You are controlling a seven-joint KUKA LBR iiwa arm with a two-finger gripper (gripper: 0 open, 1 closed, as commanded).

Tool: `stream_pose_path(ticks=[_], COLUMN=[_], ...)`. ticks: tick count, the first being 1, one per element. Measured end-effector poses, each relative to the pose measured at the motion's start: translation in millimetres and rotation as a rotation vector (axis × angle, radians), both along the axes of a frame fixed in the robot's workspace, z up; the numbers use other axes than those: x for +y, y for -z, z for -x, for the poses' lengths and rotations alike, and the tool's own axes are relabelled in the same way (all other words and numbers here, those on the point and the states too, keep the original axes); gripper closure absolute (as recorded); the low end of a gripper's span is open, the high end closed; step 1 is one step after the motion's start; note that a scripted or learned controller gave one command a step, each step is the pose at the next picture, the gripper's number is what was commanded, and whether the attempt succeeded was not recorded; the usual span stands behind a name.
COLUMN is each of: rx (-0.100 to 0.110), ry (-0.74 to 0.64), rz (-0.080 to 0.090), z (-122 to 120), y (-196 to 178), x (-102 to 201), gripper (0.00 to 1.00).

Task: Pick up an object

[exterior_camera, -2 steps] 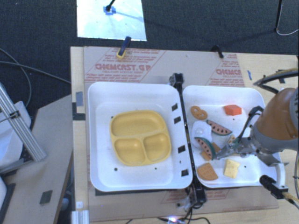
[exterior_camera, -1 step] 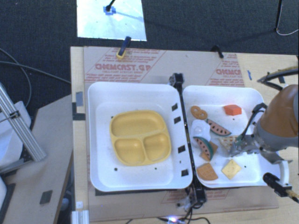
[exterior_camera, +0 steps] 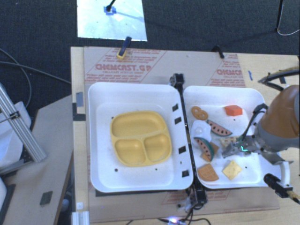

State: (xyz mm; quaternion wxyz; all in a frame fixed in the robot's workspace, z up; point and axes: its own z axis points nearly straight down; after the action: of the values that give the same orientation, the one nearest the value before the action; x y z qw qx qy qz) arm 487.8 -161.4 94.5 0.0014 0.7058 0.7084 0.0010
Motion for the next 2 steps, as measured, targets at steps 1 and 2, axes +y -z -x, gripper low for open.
stream_pose_path(ticks=[1,2], rx=[-0.001,-0.001], ry=[0.006,-0.007], rz=[0.004,-0.002], z=[-3,-55], y=[-34,-18], x=[-48,19], gripper=[0.0,0.0])
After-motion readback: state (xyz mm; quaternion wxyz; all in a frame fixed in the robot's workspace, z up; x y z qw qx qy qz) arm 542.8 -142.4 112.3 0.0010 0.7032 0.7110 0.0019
